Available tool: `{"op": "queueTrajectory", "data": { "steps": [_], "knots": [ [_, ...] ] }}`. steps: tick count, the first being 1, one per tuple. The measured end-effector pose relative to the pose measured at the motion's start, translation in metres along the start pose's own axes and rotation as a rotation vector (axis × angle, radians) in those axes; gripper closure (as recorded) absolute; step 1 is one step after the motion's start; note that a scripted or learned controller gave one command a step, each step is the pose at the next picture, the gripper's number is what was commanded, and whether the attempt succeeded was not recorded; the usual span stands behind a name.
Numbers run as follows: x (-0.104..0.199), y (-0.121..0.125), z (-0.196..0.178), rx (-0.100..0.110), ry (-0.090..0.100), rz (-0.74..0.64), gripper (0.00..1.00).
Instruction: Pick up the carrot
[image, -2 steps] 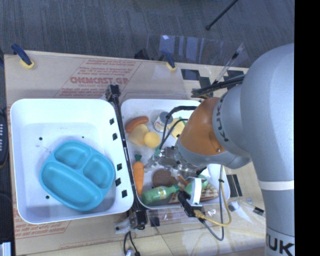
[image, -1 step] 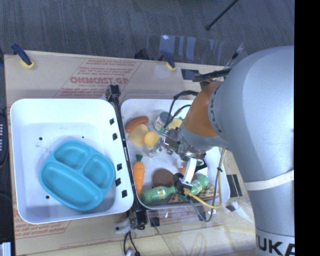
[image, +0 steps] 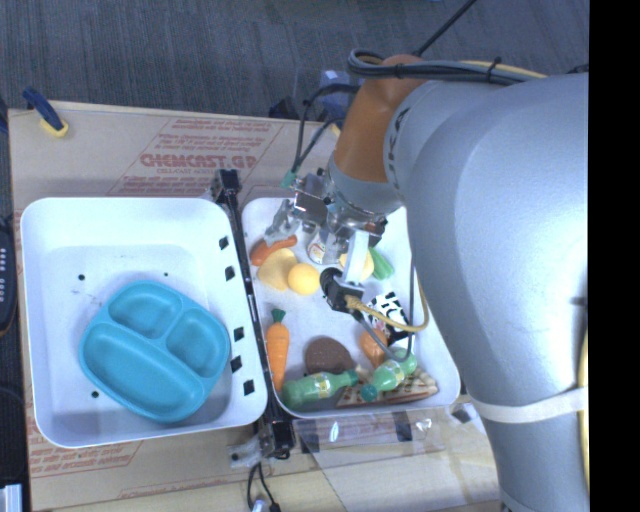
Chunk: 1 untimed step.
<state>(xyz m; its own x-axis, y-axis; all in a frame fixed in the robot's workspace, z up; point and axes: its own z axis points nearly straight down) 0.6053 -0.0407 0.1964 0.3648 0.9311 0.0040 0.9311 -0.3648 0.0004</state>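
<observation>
**Carrot lying untouched in right bin; hand hanging over far end**

The arm (image: 500, 250) is reaching in over the right bin (image: 305, 322), and its grey bulk is covering that bin's right side. The hand (image: 318, 228) is hanging over the far end of the right bin, low among the toys there. Whether it is spread or pressed together cannot be told, and nothing is showing in its grip.

The carrot (image: 277, 347) is lying in the right bin, flat against the left wall and in the near half. Its green top is pointing to the far end and its tip to the near end. It is sitting apart from the hand.

Other contents are lying as follows:
- A yellow ball (image: 303, 278) is resting in the far half of the right bin, near the left wall.
- A brown piece (image: 330, 355) is sitting at the middle of the near half.
- A green bottle (image: 318, 384) is lying on its side along the near wall.

The left bin (image: 60, 260) is standing just left of the right bin, with a blue divided plate (image: 155, 350) in it. Both bins are resting on the worktop (image: 180, 150).
</observation>
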Motion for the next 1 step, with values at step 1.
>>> {"op": "queueTrajectory", "data": {
  "steps": [1],
  "knots": [
    [-0.0606,0.0010,0.1068,0.013,-0.009,0.110,0.00]
  ]
}}
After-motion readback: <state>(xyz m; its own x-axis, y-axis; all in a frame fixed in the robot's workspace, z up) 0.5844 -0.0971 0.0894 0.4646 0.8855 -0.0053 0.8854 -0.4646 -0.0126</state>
